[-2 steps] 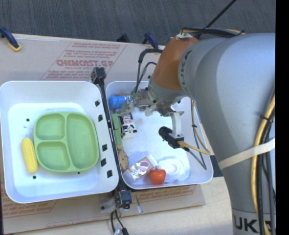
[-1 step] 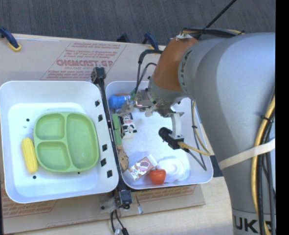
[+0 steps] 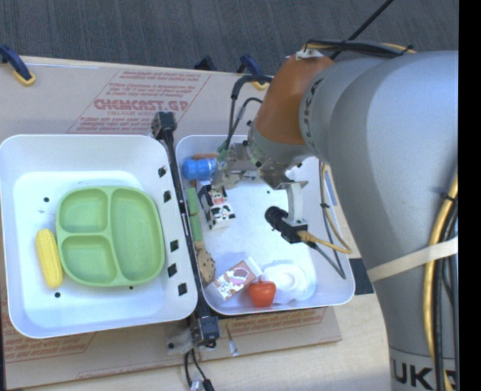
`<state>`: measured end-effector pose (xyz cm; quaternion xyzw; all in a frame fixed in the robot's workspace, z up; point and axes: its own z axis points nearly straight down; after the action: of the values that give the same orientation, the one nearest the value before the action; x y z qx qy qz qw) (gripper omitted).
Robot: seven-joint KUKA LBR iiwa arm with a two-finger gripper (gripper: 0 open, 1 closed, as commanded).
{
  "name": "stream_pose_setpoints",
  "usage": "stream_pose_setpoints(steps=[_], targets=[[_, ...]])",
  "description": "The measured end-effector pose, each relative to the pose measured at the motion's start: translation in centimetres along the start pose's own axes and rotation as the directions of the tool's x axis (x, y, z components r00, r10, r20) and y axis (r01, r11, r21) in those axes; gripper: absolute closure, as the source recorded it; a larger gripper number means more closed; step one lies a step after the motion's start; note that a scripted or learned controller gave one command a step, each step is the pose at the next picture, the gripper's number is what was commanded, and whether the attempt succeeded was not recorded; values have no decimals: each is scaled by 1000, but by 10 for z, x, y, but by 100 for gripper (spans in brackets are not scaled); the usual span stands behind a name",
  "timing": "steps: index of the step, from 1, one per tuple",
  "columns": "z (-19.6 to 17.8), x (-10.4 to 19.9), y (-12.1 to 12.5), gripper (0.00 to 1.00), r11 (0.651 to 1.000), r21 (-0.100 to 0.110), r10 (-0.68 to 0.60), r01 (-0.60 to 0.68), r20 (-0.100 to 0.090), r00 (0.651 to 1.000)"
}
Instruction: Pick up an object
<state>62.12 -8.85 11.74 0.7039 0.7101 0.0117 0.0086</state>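
Gripper [image 3: 238, 168] hangs low over the right white bin [image 3: 338, 287]; I can't tell its state. Just beside it lies a small blue plastic cylinder [image 3: 198, 169], probably light, stiff, slippery; grasp across its middle.

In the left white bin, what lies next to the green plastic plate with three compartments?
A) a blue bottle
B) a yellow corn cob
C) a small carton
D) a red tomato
B: a yellow corn cob lies along the left edge of the green three-compartment plastic plate in the left white bin.
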Motion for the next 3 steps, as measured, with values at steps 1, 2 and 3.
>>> stream_pose_setpoints(steps=[1, 2, 3], targets=[[-97, 24, -1, 100, 1000, 27, 2, -2, 5, 1000], [-96, 24, -1, 0, 1000, 29, 2, -2, 4, 1000], [-74, 32, 0, 0, 999, 33, 2, -2, 4, 1000]])
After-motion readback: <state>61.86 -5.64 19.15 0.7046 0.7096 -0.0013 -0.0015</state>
